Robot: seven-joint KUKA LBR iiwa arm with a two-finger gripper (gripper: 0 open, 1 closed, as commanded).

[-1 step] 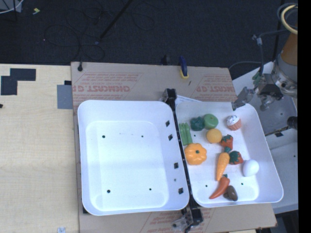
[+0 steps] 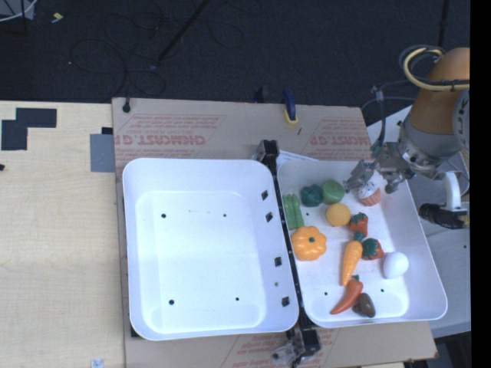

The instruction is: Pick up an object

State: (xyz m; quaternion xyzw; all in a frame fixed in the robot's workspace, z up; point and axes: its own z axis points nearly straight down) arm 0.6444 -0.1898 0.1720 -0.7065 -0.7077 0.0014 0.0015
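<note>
Brown cardboard (image 2: 230, 133) underlies two white bins (image 2: 146, 244) on pale wood; the hand's (image 2: 376, 179) grip cannot be told.

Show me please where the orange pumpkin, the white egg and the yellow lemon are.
orange pumpkin (image 2: 308, 244), camera view, middle of its top
white egg (image 2: 395, 264), camera view, its centre
yellow lemon (image 2: 337, 215), camera view, its centre

Two white bins of smooth, slightly glossy plastic, the left bin (image 2: 199, 244) and the right bin (image 2: 418, 282), sit on a sheet of matt brown cardboard (image 2: 207, 133) printed with faded red lettering. The cardboard lies on a bench (image 2: 54, 244) of pale wood with a smooth, matt surface. In the right bin, a toy pumpkin (image 2: 308, 244), a carrot (image 2: 350, 259) and a white egg (image 2: 395, 264) look like smooth, faintly shiny plastic. The arm (image 2: 437, 106) has an orange band with a satin sheen above grey metal.
</note>
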